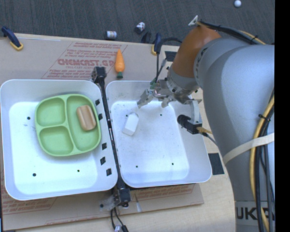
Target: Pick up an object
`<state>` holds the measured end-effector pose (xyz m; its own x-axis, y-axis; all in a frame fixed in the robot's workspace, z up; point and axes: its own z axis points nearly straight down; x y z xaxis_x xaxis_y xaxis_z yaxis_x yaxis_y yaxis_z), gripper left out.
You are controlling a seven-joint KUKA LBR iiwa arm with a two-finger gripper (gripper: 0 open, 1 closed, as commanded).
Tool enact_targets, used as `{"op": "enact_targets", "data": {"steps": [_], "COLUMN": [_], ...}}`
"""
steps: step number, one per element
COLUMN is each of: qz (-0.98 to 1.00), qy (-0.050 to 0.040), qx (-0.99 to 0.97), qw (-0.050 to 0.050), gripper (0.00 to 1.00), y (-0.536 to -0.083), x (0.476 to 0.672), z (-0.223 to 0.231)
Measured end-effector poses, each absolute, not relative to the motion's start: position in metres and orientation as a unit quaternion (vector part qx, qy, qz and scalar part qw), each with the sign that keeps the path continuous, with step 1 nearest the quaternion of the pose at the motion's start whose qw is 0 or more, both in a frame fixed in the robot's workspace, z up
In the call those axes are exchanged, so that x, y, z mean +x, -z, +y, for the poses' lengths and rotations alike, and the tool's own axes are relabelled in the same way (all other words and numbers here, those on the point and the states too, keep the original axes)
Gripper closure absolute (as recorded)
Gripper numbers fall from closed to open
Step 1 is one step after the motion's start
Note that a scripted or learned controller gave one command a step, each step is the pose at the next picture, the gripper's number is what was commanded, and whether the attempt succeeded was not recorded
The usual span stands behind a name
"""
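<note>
1. Nearest the camera, the desk [19,211] shows its cardboard cover with red print along the front edge, and a black clip [121,195] sits where the 2 bins meet.
2. The left bin [9,178] holds a green divided plate [67,124] with 3 compartments; a tan bread-like piece [86,117] lies in the right compartment.
3. The right bin [193,170] has a mostly bare white floor, with open room across its near half and toward its right wall.
4. A small white block [131,124] lies on the right bin's floor near its left wall, in the far half.
5. The fingers [152,96] sit at the far edge of the right bin, up and to the right of the white block and apart from it; whether they are spread or pressed together I cannot tell.
6. Farther back, an orange carrot-shaped toy [119,62] lies on the cardboard, and beyond the desk small items rest on the dark carpet [63,8].
</note>
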<state>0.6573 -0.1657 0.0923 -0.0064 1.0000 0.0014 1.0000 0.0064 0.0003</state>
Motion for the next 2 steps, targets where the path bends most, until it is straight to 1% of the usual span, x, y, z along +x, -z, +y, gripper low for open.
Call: {"op": "enact_targets", "data": {"steps": [1, 2], "qz": [-0.711, -0.708], "qy": [-0.0001, 0.0002], "qx": [-0.703, -0.706], "qw": [0.001, 0.0], "gripper": [1.0, 1.0], "y": [-0.103, -0.198], "x": [0.657, 0.576], "z": [-0.166, -0.143]}}
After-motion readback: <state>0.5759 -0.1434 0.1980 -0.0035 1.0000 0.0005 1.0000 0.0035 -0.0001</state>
